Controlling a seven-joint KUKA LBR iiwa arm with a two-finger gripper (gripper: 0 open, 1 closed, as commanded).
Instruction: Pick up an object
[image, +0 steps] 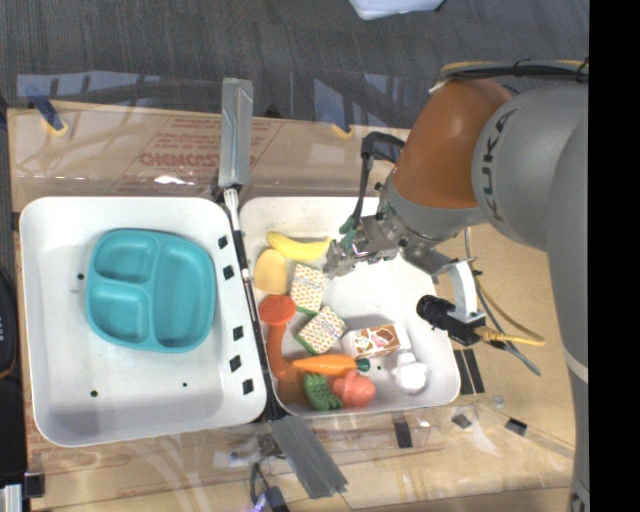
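The pincer is poised over the right bin; its opening cannot be told. A banana lies just beside it, crackers below. Crowded neighbours could be nudged, spoiling a grasp.

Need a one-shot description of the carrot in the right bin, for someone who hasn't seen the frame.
Start at the right bin, the crowded one of the two white bins. Go to its near edge, where a row of small toys lies. The carrot is the long orange piece lying flat there, just above the green vegetable and left of the pink toy; nothing else beside it is slim and tapered.
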